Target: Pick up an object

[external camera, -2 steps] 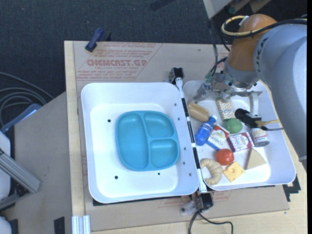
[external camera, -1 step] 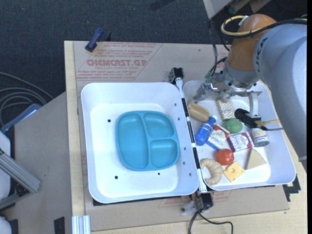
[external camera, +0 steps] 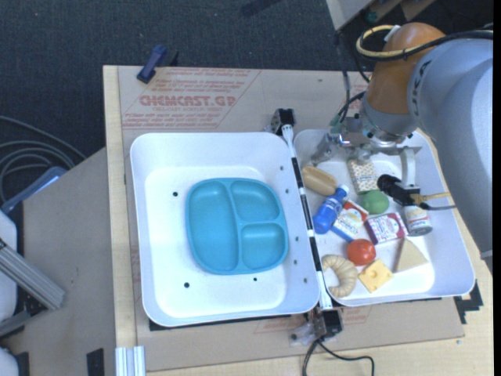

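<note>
My gripper [external camera: 366, 146] hangs low over the back of the right bin [external camera: 454, 276], under the orange band of the arm. Just in front of it lies a speckled cracker packet [external camera: 362, 175], with a tan bread roll [external camera: 319, 180] to its left. Further forward are a green ball [external camera: 376, 202], a blue bottle [external camera: 329, 210], a red-and-white packet [external camera: 383, 228], a small can [external camera: 418, 222], a red tomato [external camera: 361, 251], a yellow block [external camera: 375, 276], a pale wedge [external camera: 412, 255] and a beige ring-shaped pastry [external camera: 340, 274]. I see nothing held by the gripper.
The left bin [external camera: 156, 288] holds a blue divided plate [external camera: 236, 225]. The bins meet along a central rim with a black clip [external camera: 284, 119] at its back end. A blue object [external camera: 151, 64] lies on the bench's far left corner.
</note>
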Robot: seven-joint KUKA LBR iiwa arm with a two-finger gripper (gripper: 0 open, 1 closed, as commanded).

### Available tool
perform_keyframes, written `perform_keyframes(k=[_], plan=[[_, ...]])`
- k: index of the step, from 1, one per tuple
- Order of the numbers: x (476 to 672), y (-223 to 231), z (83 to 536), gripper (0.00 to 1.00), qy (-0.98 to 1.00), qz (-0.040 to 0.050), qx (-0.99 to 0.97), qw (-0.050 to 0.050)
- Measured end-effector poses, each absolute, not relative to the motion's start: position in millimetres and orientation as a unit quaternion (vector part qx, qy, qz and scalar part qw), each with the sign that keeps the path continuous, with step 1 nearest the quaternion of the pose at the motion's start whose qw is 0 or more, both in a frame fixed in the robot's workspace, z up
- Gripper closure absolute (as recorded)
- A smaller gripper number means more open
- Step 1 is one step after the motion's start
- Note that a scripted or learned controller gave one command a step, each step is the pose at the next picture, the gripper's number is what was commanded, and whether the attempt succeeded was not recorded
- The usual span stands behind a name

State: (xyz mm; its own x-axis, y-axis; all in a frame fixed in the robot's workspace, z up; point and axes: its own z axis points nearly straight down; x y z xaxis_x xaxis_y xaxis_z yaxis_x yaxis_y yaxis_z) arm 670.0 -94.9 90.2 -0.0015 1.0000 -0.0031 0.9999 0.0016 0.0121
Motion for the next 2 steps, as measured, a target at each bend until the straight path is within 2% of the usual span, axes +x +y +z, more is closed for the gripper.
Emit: perform_keyframes(k=[2], plan=[[670.0,-93.1,90.3,0.0,0.708,0.0024,0.707,0.006]])
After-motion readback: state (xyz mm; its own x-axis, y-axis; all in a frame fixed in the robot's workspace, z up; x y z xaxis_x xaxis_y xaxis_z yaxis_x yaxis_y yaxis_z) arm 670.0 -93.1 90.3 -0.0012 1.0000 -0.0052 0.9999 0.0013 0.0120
